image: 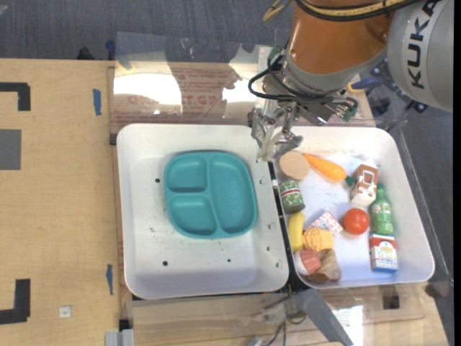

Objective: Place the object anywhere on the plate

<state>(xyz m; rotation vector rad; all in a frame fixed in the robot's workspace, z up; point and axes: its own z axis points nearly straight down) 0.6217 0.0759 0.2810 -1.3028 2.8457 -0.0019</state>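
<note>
Above the right bin's left edge, the end effector [272, 144] hangs just beside a round tan bread-like piece [294, 166]; its closure cannot be told. Left of it, the teal compartmented plastic plate [210, 193] bears nothing: placement remains undone.

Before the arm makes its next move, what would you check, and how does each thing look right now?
1. Plate in the left bin, compartments free: ok.
2. Toy food reachable in the right bin: ok, carrot, tomato and others lie there.
3. Gripper position: ok, over the divide between the bins.
4. Object held between its fingers: cannot tell.
5. Nothing piled between gripper and plate: ok.
</note>
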